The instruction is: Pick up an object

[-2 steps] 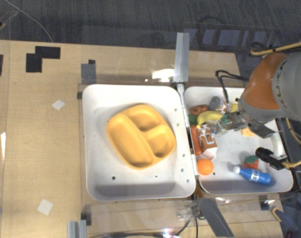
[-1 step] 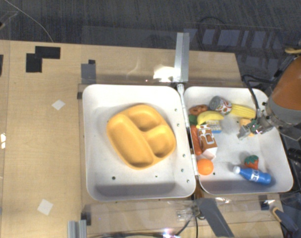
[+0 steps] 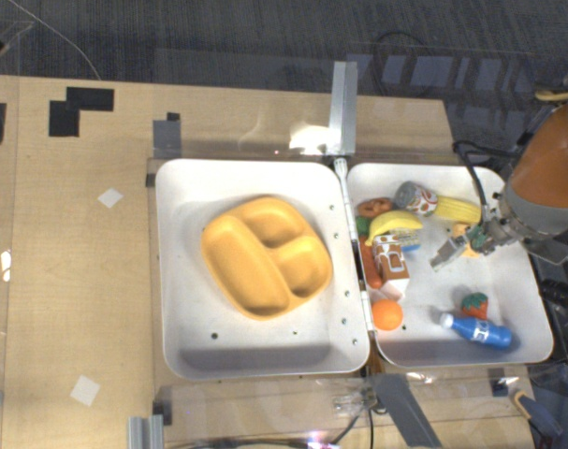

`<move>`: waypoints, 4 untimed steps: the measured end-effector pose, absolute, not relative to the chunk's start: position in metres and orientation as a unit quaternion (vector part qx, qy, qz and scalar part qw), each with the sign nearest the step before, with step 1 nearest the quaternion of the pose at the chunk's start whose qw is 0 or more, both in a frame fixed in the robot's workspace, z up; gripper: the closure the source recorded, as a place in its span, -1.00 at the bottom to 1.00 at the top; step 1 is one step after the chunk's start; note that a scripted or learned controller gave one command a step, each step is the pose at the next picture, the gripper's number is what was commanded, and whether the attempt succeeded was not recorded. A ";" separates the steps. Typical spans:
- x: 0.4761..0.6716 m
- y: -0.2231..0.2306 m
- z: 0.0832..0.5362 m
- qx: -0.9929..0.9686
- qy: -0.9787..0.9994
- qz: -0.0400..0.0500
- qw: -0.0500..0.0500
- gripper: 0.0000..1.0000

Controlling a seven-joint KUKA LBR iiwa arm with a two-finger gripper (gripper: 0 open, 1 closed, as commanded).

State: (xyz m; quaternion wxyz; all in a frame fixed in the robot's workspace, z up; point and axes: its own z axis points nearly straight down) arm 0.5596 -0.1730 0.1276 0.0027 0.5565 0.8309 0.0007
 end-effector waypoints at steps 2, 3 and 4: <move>0.588 -0.097 0.089 0.435 0.900 0.002 0.006 -1.00; 0.607 -0.096 0.088 0.634 0.773 0.003 0.004 -1.00; 0.610 -0.095 0.101 0.631 0.776 0.004 0.007 1.00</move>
